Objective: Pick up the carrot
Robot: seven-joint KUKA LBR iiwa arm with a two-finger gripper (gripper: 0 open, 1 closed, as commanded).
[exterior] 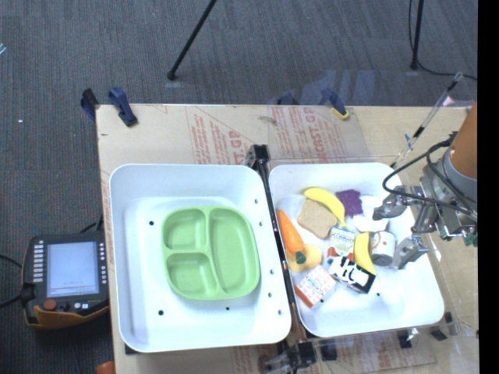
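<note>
Fingers of the gripper (399,232) look spread and pinch nothing, low at the frame's right. I judge this the approach step: the carrot (291,237) lies left in the right bin (413,314), well apart; I must move left, then descend.

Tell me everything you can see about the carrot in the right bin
The carrot is a smooth orange toy, plastic by its sheen, with a small green stub at its thick lower end. It lies flat and slanted along the left wall of the right bin, narrow tip toward the top of the view. Its thick end rests against a yellow item; the bread slice sits just right of it. The gripper is well off to the right, apart from it.
</note>
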